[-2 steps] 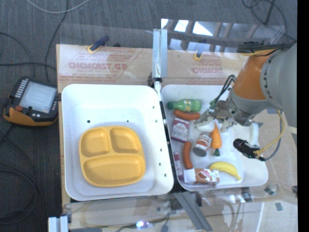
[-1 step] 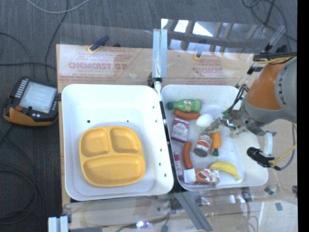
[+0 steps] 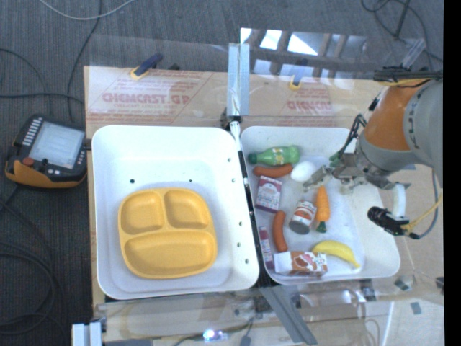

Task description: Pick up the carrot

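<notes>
carrot (image 3: 323,204): lies loose near the right bin's (image 3: 374,265) right wall, tip-up beside a can (image 3: 303,216), gripper (image 3: 330,174) poised just above it, fingers spread apart for a grasp.

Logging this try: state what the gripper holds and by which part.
Nothing is seen held. The gripper is just above the carrot's upper end, and the carrot lies in the right bin.

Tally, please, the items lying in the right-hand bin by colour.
Green: 1, bottle
White: 1, egg
Orange: 1, carrot
Yellow: 1, banana
Red or red-brown: 5, two sausages, two packets, one can
Total: 9
</notes>
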Controlling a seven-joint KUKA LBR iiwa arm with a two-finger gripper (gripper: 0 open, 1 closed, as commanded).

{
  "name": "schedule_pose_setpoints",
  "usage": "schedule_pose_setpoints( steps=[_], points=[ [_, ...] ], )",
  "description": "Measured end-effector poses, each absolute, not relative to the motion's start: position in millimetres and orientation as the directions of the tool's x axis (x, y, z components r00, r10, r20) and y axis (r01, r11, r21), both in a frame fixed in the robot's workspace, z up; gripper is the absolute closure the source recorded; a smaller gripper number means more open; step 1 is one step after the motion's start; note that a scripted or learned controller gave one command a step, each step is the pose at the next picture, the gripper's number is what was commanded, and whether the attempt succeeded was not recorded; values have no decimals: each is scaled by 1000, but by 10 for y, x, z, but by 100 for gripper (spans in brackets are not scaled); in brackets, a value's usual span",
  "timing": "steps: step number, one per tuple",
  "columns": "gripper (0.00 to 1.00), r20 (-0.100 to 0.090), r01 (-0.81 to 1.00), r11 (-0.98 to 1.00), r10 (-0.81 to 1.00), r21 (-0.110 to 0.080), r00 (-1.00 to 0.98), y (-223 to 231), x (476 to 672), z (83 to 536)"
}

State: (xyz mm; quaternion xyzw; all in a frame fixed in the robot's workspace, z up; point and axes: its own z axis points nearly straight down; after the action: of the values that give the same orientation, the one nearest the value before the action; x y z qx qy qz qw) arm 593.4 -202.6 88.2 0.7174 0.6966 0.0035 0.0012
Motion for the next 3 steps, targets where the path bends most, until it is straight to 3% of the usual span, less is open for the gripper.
schedule_pose_setpoints(
  steps=[1, 2, 3],
  points=[
    [0, 3, 1000, -29, 1000, 7, 29, -2026, 5935, 882],
    [100, 0, 1000, -30, 1000, 9, 30, -2036, 5948, 954],
    [100, 1, 974, 226, 974, -6, -226, -1304, 5922, 1726]
  ],
)
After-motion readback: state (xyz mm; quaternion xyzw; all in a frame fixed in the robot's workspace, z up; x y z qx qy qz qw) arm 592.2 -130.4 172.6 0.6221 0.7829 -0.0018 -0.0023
